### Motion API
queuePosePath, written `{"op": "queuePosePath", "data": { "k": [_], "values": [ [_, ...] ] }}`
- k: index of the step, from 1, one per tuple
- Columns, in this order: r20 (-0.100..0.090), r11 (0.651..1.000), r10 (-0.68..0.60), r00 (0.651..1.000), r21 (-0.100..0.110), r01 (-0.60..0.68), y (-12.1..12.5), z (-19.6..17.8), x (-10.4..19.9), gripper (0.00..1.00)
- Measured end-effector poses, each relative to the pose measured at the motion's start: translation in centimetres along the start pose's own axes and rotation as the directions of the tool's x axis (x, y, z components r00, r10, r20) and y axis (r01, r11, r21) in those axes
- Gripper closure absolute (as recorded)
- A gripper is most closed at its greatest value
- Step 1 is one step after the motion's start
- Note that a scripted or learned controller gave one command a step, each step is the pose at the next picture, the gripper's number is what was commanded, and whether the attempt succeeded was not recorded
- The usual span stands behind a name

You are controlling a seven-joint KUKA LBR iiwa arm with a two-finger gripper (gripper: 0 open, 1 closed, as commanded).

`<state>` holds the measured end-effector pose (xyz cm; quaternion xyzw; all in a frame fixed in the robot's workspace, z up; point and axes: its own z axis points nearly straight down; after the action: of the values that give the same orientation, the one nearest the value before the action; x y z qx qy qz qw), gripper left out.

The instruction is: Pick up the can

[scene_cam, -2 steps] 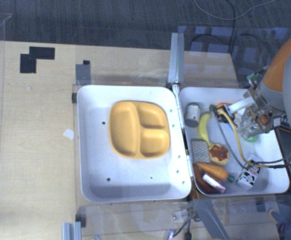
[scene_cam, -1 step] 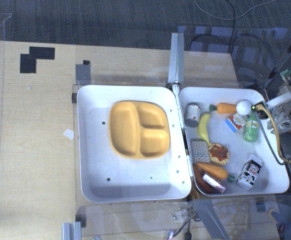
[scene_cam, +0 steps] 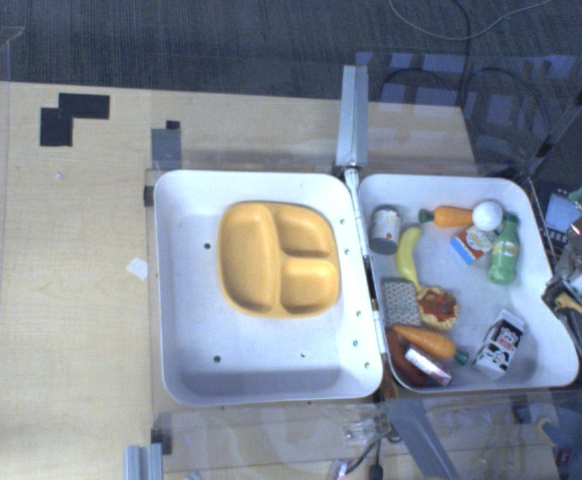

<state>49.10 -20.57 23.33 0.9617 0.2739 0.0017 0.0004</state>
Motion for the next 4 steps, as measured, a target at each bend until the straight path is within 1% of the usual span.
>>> {"op": "queuePosePath", "data": {
  "k": [1, 2, 3, 4],
  "values": [
    [-0.001, 0.976, -0.218, 0.976, -0.003, 0.218, -0.8, -4.4, 0.2, 1.00],
    [-0.001, 0.980, -0.198, 0.980, -0.001, 0.198, -5.7, -6.2, 3.2, 1.00],
    [0.001, 0.868, -0.497, 0.868, -0.003, 0.497, -2.7, -9.9, 1.4, 1.00],
    [0.001, 0.565, -0.825, 0.565, -0.002, 0.825, -1.3, -1.7, 0.5, 1.00]
  ]
}}
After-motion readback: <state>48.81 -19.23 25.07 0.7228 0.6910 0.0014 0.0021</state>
